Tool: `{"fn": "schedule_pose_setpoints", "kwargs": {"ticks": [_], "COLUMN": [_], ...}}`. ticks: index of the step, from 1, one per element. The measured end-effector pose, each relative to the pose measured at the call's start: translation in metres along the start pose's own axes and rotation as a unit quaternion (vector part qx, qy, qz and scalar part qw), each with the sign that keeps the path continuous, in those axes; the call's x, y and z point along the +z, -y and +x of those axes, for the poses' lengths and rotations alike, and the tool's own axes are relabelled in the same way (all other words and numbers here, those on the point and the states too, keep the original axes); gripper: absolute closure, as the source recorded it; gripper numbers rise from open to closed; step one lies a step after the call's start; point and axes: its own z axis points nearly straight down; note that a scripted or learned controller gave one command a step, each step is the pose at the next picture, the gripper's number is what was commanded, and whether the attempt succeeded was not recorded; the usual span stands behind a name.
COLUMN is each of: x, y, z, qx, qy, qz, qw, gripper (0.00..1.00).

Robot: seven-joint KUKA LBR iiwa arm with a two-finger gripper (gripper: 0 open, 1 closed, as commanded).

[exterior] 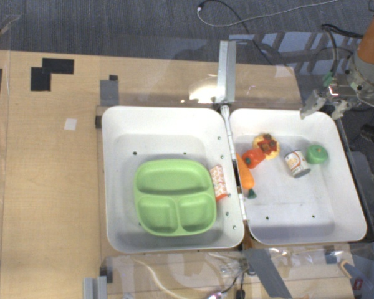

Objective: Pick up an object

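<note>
Objects for picking, namely small can (295, 163), green round piece (316, 154) and orange toy (245, 178), lay untouched in right bin (311, 226); gripper (327, 102) hung above the bin's far edge, carrying nothing, its opening impossible to tell; pick not begun.

Nothing here is reading clearly from where I'm standing. The small can (296, 163) in the right bin (336, 223) is showing a printed label, but its lettering is blurring into a reddish smudge. The little packet (218, 182) lying beside the green tray (174, 197) in the left bin (121, 136) is carrying print too, equally illegible.
</note>
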Motion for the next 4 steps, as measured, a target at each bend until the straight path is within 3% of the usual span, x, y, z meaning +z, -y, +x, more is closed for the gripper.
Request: {"fn": "schedule_pose_setpoints", "kwargs": {"ticks": [1,2,3,4], "x": [0.133,0.134,0.133,0.132], "y": [0.050,0.003,0.056,0.099], "z": [0.059,0.088,0.024,-0.003], "qx": [0.003,0.003,0.077,-0.054], "qy": [0.000,0.000,0.000,0.002], "qz": [-0.003,-0.002,-0.003,-0.004], "qw": [1.0000,1.0000,0.9970,0.9985], "gripper": [0.00,0.00,0.00,0.00]}}
